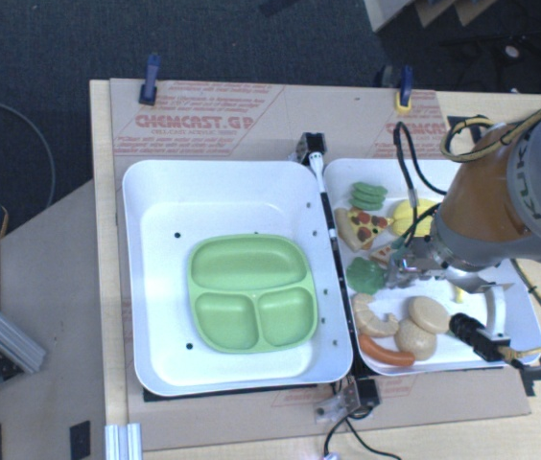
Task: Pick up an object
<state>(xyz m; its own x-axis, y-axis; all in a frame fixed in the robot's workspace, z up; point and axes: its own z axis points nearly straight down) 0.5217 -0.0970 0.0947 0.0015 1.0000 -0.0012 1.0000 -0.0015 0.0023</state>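
On the desk (59,257), the left bin (146,257) holds a green 3-part tray (249,290) at its centre. In the right bin (529,329), toy foods cluster from 9 to 6 o'clock. The gripper (400,268) hangs over a green piece (364,274); whether its fingers are open or closed I cannot tell. Nothing looks lifted yet.

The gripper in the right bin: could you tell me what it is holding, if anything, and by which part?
It cannot be told. The gripper is low in the right bin, beside a green toy piece, but nothing visibly sits between its fingers.
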